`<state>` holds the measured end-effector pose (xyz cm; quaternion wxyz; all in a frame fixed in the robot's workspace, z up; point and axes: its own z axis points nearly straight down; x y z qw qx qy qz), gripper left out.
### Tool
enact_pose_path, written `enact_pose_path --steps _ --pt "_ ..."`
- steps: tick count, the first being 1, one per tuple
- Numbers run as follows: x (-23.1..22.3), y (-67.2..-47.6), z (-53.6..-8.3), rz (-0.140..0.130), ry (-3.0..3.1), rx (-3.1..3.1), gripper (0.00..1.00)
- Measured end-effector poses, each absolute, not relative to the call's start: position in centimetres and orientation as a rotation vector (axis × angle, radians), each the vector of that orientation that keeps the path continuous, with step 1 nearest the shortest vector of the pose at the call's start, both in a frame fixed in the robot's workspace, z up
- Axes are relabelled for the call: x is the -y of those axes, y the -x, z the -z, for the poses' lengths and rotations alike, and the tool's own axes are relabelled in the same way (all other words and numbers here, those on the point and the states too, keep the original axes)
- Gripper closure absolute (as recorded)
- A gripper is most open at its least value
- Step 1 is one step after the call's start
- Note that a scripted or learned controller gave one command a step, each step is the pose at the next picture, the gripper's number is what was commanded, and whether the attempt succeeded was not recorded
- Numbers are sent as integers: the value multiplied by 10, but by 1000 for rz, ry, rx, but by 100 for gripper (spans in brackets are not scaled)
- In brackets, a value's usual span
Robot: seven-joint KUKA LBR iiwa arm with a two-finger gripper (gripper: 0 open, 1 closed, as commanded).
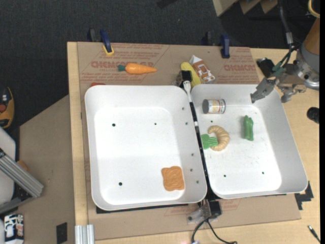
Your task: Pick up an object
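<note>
Orange waffle [173,178] near left bin's [101,136] front rim, gripper [272,92] spread open, ungrasping, over right bin's [289,156] far corner

Arm [310,60] cut off at right edge

The right bin [284,151] has three things in it. A small can [214,106] lies on its side near the top left. A tan curved roll [220,137] sits below it, touching a small green block [208,141] on its left. A long green piece [248,127] lies to the right, apart. In the left bin [127,136], a flat orange square [173,178] lies near the bottom right corner.
</note>
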<state>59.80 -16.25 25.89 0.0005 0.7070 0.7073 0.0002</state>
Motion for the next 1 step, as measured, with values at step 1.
enact_pose_path --steps 1 --pt "163 -599 -270 -3 -2217 -2219 100"
